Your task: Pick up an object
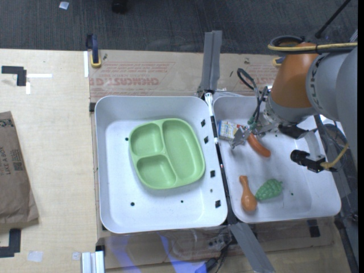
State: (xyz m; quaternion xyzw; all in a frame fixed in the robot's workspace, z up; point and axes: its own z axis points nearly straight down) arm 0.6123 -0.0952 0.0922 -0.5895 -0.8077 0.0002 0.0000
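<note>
Dark carpet lay beyond your pale wooden desk (51, 112), with a sheet of brown printed cardboard (148, 73) under the far edges of the two shallow white bins. You had the left white bin (114, 209) holding a light green plastic plate with three compartments (168, 152), set a little left of the bin's middle. In the right white bin (307, 203) you had a small white and blue packet (227, 129) against the far left wall, an orange carrot-shaped toy (260, 147) just right of it, and, nearer the front, a tan drumstick-shaped toy (247, 195) beside a bumpy green toy (269, 190), the two almost touching. Your grey arm with its orange band (296, 78) reached in from the right, and the tool (243, 136) hung low between the packet and the carrot toy. Whether the tool was open or closed you could not tell; cables and metal parts blurred it.
</note>
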